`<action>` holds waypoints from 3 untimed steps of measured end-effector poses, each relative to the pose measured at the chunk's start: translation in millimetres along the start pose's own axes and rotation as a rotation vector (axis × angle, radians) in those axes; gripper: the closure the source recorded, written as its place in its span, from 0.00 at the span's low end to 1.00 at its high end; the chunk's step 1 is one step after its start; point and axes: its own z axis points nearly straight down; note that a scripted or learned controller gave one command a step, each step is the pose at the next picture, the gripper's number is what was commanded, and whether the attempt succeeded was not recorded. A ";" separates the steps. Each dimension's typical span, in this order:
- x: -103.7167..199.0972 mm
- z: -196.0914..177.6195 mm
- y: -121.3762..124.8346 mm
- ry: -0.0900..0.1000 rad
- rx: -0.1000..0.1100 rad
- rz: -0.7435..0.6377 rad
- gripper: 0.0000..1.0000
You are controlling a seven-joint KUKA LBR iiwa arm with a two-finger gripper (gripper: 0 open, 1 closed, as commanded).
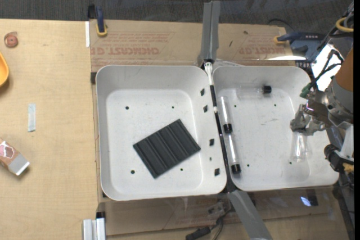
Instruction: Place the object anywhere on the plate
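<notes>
Gripper over the right bin, close to that bin's right wall, at about mid height of the bin. Open or closed: cannot tell, metal parts too cluttered and glare behind.

Clear tube just below the gripper in the picture, faint against the white floor, upright in the picture. Touching the gripper or lying loose under it: cannot tell. Not counted as held.

Long clear tube with black bands well to the left of the gripper, lying along the right bin's left wall, running top to bottom in the picture. Short clear piece with black cap up and to the left of the gripper, near the bin's far wall, apart from everything else.

Dark ribbed plate far left of the gripper, in the left bin, flat on the floor and turned at a slant, nothing on it. Not touching the bin walls.

Grey arm with orange band just right of and above the gripper, coming in from the right edge.

Blue clamp above the gripper on the cardboard sheet behind the bins. Second clamp far up and left. Small wrapped packet, grey strip and orange item far left on the wooden bench.
</notes>
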 end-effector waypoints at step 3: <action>217.9 -91.9 -73.1 0.000 -0.004 -0.395 1.00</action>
